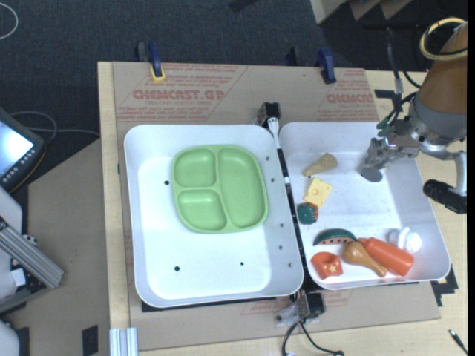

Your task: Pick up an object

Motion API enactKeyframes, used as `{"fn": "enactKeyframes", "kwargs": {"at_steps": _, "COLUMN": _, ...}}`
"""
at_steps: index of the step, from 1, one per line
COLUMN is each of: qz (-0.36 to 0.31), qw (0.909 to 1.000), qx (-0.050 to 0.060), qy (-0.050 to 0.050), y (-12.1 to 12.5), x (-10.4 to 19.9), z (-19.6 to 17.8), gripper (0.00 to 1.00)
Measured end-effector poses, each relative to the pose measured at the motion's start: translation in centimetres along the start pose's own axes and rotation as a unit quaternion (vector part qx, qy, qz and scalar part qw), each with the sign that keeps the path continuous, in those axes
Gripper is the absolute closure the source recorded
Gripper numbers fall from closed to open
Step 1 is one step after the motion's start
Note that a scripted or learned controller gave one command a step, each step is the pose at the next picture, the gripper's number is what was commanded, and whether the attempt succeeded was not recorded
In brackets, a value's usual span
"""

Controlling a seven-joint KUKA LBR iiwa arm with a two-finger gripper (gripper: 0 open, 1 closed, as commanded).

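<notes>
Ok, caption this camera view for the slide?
Gripper over the right bin of toy food; green plate in the left bin.

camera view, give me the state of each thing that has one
green divided plate: flat in left bin, compartments bare
tool: low over right bin, nothing seen held
cheese wedge: lying flat
carrot: on its side
drumstick: lying against carrot

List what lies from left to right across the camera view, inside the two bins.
Green divided plate in the left bin → yellow cheese wedge in the right bin → claw → white piece.
</notes>
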State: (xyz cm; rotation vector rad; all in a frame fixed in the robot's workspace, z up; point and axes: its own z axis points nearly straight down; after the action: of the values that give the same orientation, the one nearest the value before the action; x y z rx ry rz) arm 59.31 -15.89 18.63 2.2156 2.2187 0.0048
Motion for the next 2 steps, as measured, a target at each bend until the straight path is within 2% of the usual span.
{"fn": "enactKeyframes", "kwargs": {"at_steps": 1, "qz": 0.0, "qw": 1.0, "qx": 0.0, "qy": 0.0, "y": 0.1, "x": 0.0, "z": -4.1, "gripper": 1.0}}
{"fn": "enactKeyframes", "kwargs": {"at_steps": 2, "qz": -0.001, "qw": 1.0, "qx": 0.005, "qy": 0.002, "y": -1.6, "x": 4.7, "z": -3.1, "gripper": 1.0}}
